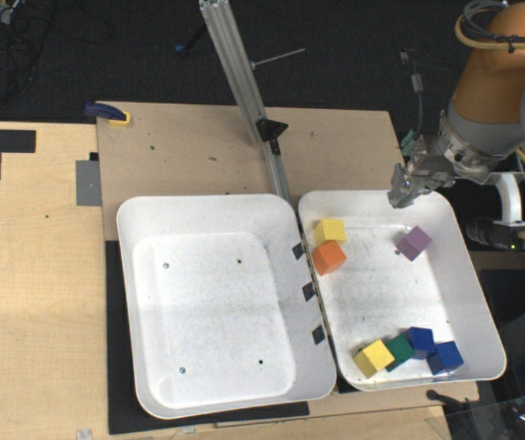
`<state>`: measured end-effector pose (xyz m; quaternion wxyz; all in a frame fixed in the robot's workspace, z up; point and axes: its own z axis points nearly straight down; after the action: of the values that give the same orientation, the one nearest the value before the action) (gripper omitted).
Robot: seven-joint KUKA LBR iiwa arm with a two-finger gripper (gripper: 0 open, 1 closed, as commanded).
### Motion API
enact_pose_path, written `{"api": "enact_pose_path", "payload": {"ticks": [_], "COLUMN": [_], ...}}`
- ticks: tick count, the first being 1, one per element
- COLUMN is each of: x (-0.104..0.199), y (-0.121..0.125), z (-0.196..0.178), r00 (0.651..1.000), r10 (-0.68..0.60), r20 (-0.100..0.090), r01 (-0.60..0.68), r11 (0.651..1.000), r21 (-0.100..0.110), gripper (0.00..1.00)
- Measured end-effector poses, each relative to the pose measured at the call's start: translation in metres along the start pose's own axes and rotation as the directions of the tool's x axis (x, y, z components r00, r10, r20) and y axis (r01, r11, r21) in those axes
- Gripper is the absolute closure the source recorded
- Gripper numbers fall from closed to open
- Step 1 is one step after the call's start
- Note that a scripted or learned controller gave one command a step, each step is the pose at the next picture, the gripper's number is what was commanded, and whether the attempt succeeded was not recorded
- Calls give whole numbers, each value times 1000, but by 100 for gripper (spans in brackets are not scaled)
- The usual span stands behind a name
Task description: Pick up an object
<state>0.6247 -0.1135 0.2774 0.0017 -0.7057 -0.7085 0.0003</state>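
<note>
The grey two-finger gripper (402, 193) hung over the far edge of the right shallow white plastic bin (482, 301); whether it gripped anything could not be told. A small purple block (414, 243) lay near that edge. A yellow cube (329, 231) touched an orange cube (328, 258) by the left wall. A yellow, a green and two blue blocks (409, 349) clustered at the near edge.

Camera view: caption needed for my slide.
Gripper above right bin holding purple, yellow, orange, green, blue blocks.
</note>
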Motion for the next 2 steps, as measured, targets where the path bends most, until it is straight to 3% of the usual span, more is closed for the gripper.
{"api": "enact_pose_path", "payload": {"ticks": [2], "x": [102], "y": [6], "z": [6], "r00": [1000], "r10": [0], "r20": [0], "r01": [0], "r11": [1000], "r21": [2], "gripper": [100]}}
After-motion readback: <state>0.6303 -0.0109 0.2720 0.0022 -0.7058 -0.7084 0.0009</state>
